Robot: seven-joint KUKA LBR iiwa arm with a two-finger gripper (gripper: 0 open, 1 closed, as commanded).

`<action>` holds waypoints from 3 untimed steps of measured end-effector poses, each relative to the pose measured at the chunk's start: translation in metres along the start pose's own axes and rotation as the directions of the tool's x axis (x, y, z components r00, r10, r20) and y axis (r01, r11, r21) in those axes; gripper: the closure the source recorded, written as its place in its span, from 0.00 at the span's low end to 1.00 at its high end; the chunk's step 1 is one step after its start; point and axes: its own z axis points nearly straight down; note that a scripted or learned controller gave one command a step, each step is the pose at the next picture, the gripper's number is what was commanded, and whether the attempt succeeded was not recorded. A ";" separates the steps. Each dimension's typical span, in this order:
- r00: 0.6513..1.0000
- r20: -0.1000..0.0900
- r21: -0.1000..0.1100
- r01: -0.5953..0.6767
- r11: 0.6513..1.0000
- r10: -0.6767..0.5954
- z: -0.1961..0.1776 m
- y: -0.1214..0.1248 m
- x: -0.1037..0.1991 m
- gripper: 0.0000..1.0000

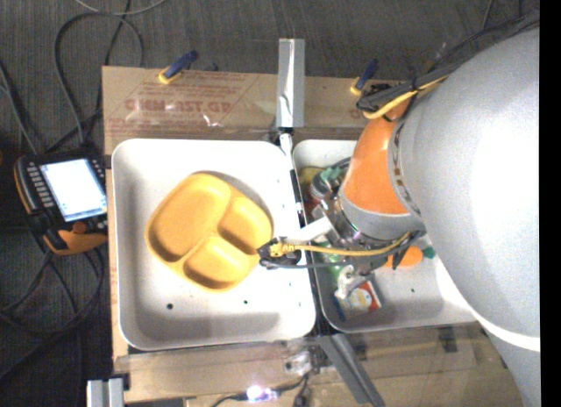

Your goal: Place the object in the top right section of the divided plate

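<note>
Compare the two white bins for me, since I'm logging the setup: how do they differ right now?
The left bin holds one yellow divided plate and lies fully in view; the right bin holds a clutter of small items and is largely covered by the arm. The left bin looks wider. Both are shallow, white, and sit side by side.

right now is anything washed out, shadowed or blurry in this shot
In the camera view, the grey arm sits close to the lens, soft and overexposed to near white; the left bin is bright with little surface detail; the yellow divided plate casts a soft shadow towards the lower left; items in the right bin lie under the arm, dim and hard to identify.
</note>
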 end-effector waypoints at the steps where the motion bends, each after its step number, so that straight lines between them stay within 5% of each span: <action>1: 1.000 0.007 0.002 -0.001 1.000 0.001 -0.007 0.000 -0.001 1.00; 2: 0.986 -0.007 -0.006 0.168 0.986 -0.168 -0.252 -0.095 0.033 1.00; 3: 0.985 -0.008 -0.009 0.170 0.985 -0.170 -0.261 -0.096 0.034 1.00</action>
